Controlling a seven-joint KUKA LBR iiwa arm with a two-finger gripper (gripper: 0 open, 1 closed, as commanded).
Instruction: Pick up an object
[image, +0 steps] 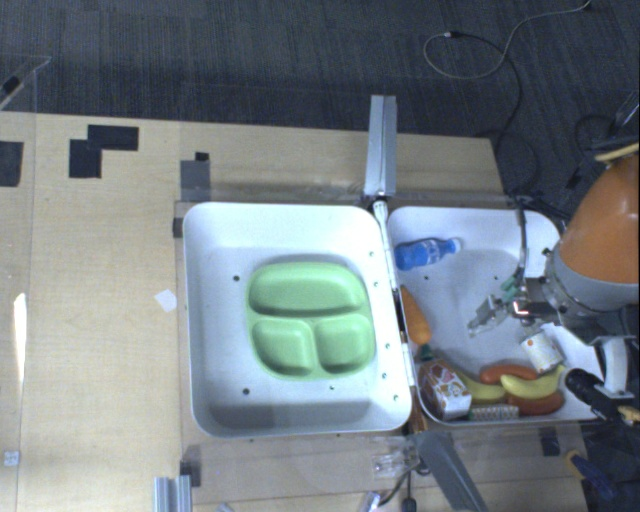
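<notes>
Gripper (487, 315) poised low over bare floor of right bin (470, 225), fingers spread and grasping nothing; blue water bottle (426, 251) lying near the bin's far-left corner, well apart from other items; best candidate; advise centring over bottle's middle, fingers across its width, before closing.

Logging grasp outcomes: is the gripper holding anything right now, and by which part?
Nothing held. The gripper hangs over bare floor of the right bin, nothing between its fingers.
</notes>
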